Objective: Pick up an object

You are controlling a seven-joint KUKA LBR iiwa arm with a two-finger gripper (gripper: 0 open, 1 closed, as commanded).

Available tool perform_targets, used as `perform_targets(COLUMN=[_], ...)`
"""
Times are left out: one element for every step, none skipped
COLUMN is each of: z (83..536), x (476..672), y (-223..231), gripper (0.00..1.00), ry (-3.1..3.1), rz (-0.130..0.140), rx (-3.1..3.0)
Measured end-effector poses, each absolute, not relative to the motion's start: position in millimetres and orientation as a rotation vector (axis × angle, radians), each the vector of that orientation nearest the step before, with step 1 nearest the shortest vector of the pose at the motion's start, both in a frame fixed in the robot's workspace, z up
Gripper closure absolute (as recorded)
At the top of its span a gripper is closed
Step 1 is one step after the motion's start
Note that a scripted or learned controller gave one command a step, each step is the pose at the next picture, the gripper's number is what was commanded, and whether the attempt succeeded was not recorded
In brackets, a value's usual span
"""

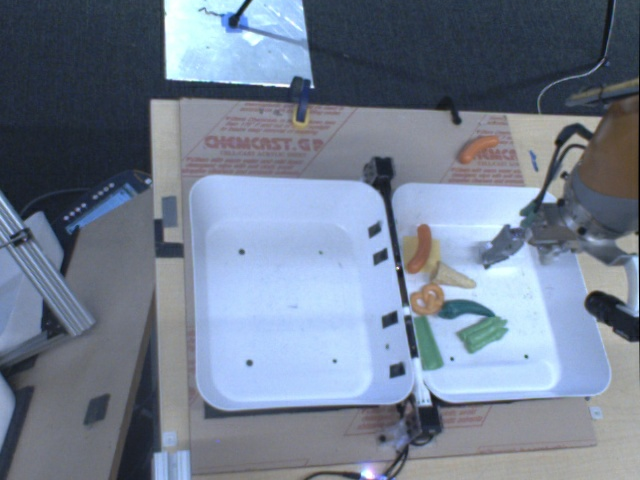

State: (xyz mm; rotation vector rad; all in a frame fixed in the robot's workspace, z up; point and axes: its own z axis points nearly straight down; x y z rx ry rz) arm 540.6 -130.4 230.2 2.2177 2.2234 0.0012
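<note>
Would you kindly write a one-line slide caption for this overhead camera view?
KUKA arm's gripper hovers over the right bin near toy foods clustered by the divider; the left bin sits alongside.

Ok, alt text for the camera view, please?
A grey arm's gripper hovers over the right bin, above toy food clustered near its left wall: a red sausage, pretzel and green vegetables. An orange sausage lies outside.

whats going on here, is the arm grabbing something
Not yet. The grey arm reaches in from the right, and its gripper hovers over the right bin with nothing visibly held. A cluster of toy food lies at that bin's left side: a sausage, a pretzel and green vegetables. Another sausage lies on the board outside.
</note>
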Motion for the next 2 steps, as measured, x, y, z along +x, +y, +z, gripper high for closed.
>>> perform_targets(z=[88.4,86.4], x=[598.1,671.8], y=[-124.5,-101.3], gripper=[0.0,0.0], ry=[2.221,2.224], rz=[0.014,0.0], rx=[2.206,2.207])
